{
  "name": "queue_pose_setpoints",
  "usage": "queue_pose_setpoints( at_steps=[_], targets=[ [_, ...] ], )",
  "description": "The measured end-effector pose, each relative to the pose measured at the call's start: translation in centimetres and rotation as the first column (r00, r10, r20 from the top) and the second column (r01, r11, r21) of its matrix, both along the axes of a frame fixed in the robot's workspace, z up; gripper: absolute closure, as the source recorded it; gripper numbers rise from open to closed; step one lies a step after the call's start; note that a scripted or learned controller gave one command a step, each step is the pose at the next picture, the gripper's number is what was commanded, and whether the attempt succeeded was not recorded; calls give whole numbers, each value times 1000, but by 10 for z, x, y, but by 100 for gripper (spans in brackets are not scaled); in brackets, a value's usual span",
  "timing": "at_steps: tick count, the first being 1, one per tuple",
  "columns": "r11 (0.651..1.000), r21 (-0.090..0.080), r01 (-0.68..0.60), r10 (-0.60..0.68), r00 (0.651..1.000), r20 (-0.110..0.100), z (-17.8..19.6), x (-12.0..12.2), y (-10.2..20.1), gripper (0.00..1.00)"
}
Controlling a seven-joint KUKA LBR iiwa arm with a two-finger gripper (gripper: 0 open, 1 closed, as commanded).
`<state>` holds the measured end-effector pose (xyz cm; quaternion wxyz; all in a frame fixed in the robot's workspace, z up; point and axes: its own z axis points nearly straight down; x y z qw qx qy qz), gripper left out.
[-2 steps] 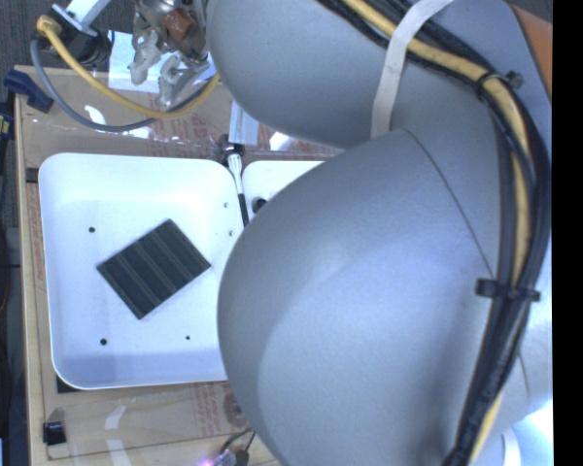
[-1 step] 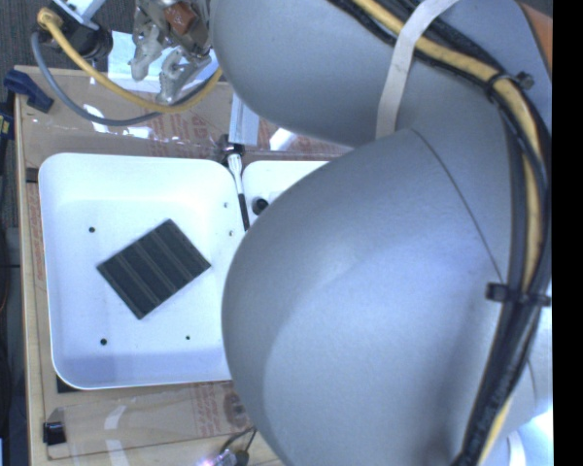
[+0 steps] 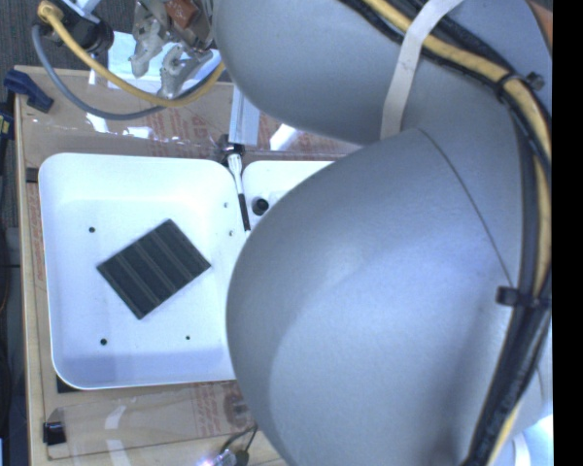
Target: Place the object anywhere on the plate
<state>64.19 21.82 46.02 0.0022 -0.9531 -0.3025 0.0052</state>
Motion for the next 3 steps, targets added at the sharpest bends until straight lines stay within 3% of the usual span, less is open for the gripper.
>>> queue_pose_setpoints(
  at_steps=[1, 2, 3],
  targets=[
    [1000, 0, -7, 7, 1000, -5, 9, -1, 2, 100],
    [982, -2, 188, -188, 982, 6, -19, -38, -96, 100],
    [914, 2, -407, 406, 914, 4, -20, -3, -71, 100]
  ],
)
